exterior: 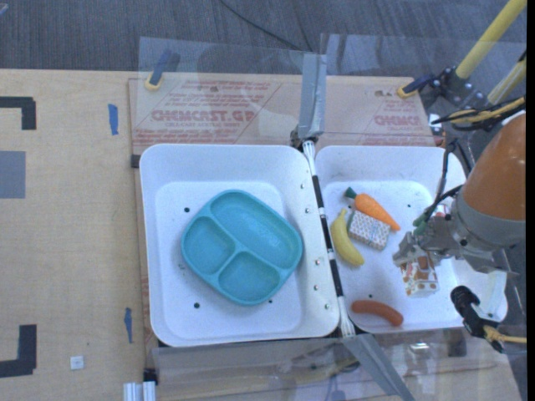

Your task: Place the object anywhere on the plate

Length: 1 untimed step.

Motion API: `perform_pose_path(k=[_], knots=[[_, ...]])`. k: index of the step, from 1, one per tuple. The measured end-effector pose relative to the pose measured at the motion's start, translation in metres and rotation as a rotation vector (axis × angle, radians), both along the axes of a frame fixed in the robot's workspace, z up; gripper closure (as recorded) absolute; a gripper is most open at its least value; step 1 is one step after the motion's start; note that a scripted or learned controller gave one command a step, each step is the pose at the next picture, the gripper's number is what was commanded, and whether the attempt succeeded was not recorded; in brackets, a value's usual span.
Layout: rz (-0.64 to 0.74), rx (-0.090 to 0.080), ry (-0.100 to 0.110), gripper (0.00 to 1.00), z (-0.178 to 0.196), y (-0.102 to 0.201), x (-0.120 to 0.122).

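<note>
A blue divided plate (242,246) lies in the left bin (159,224). In the right bin (418,195) I see a carrot (376,210), a yellow banana (344,239), a speckled beige block (369,230), a red-brown sausage (377,312) and a small white-and-orange piece (422,279). My gripper (415,256) hangs low over the right bin's right side, directly above that small piece and seemingly touching its top. The arm's orange band and grey wrist hide the bin's right wall.
A raised divider (322,241) separates the two bins between the plate and the banana. Cables and a yellow rod (493,32) sit at the upper right. A taped cardboard sheet (217,115) lies behind the bins.
</note>
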<state>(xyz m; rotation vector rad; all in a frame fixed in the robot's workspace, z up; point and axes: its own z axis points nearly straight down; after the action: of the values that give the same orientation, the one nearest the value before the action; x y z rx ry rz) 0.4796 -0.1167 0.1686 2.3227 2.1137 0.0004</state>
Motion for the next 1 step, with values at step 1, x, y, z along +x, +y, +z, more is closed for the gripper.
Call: perform_pose_path(k=[1], knots=[[0.264, -0.001, -0.001, 1.00, 0.0156, 0.0726, 0.0078]])
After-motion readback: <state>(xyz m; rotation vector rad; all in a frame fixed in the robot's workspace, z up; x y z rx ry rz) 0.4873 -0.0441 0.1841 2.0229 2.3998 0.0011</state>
